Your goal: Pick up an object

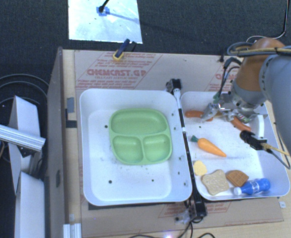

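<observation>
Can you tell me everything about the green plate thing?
The green tray is a pale green plate that looks like smooth plastic, with rounded corners. It is split into three compartments: one wide one along the far side and two smaller ones side by side nearer the camera. It lies flat, right side up, near the middle of the left white bin, resting on the bin's floor. No food shows in its compartments, and no other object touches it.

Robotics lab: bench topped with paper-masked acrylic sheet [135, 68], two white bins [93, 148], loose cables [11, 90] and aluminium extrusion [16, 137] at frame left.
</observation>
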Available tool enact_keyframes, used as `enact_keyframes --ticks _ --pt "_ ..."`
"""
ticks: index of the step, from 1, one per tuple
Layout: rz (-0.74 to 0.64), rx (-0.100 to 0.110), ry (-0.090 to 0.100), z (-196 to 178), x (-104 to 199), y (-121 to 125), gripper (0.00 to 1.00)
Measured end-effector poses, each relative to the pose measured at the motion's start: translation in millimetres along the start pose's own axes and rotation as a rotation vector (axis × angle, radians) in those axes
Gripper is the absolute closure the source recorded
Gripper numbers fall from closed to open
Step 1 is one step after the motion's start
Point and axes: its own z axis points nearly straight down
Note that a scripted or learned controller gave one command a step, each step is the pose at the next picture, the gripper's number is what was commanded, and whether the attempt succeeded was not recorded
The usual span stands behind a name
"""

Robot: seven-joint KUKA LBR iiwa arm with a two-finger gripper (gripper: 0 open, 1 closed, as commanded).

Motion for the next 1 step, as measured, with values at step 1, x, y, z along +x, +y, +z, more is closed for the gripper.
enact_keyframes --ticks 1 --pt "0.003 0.003 0.001 0.7 34.0 -66.1 0.00"
